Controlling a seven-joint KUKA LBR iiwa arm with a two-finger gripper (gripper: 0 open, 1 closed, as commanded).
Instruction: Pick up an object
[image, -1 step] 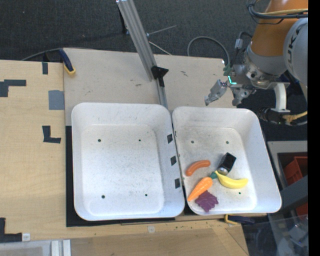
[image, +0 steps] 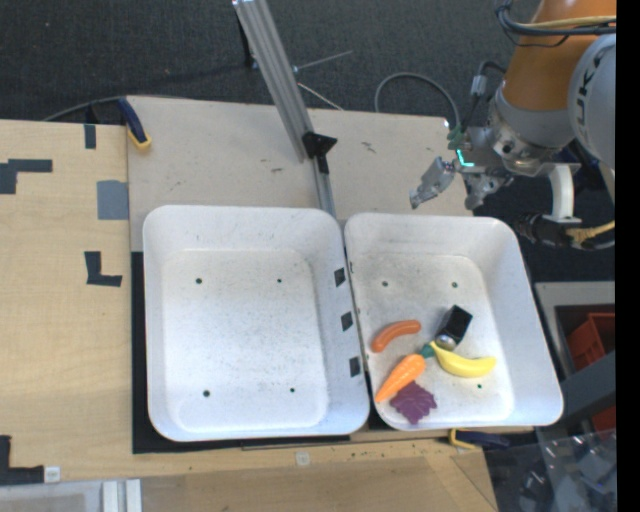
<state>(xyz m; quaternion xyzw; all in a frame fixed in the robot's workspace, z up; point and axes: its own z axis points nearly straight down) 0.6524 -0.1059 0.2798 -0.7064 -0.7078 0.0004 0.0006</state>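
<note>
**Gripper's parked way off from the toys**

Above the right white bin's (image: 520, 260) far edge, the grey two-finger gripper (image: 455, 182) hangs, fingers apart, holding nothing. Closest target, the small black block (image: 456, 323), lies toward the bin's near edge, long axis running diagonally.

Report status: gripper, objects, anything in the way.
Gripper above right bin's far rim, holding nothing. Sausage, carrot, banana clustered at near end. Path clear.
</note>
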